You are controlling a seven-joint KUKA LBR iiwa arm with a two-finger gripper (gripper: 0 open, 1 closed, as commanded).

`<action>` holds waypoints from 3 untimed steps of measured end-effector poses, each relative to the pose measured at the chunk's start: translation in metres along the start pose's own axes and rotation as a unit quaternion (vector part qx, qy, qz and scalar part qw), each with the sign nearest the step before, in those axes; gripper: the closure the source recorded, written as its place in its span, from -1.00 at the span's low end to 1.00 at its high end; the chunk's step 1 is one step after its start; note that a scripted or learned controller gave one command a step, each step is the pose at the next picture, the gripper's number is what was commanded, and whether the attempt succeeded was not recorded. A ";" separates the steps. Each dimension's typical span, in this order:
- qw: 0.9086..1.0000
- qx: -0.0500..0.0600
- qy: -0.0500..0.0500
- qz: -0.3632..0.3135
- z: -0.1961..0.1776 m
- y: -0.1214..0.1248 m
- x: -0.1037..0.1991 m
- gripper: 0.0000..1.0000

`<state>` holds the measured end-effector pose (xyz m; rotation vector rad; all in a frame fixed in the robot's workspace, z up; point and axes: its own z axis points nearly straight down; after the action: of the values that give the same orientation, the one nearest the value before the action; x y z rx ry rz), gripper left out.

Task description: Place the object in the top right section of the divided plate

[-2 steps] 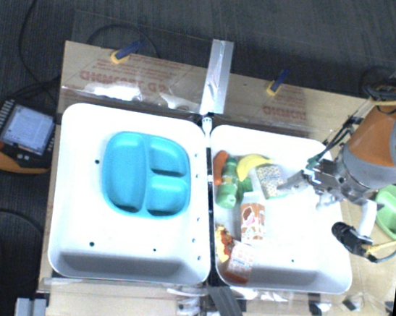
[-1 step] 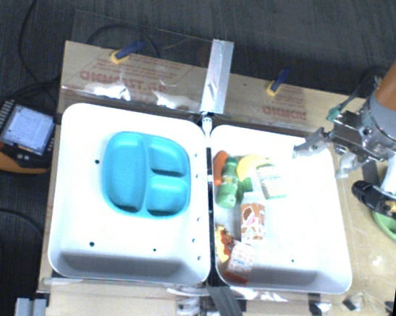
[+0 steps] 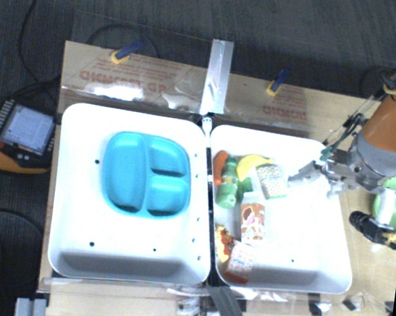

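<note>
A blue divided plate (image 3: 146,173) with three sections lies mid left bin (image 3: 69,245); the gripper's (image 3: 322,168) grasp can't be told.

Two shallow white plastic bins (image 3: 68,194) (image 3: 334,231) fill the frame's middle. One light-blue divided plate (image 3: 146,173) sits in the left bin. The right bin holds a heap of small food items (image 3: 245,197), too jumbled to count.

Blue plastic divided plate (image 3: 147,173) in left white shallow bin (image 3: 69,245); jumbled toy food items (image 3: 245,197) along right white shallow bin's (image 3: 315,258) left side.
</note>
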<state>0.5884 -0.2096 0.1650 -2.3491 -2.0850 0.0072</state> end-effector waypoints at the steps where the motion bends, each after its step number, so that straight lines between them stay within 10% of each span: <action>1: 1.000 -0.001 -0.001 -0.028 0.009 0.029 0.009 -1.00; 2: 0.993 0.002 0.005 -0.117 0.071 0.081 0.014 -1.00; 3: 0.999 0.000 0.004 -0.034 0.051 0.082 0.004 -1.00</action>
<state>0.6703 -0.2150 0.1134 -2.2720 -2.1594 -0.0024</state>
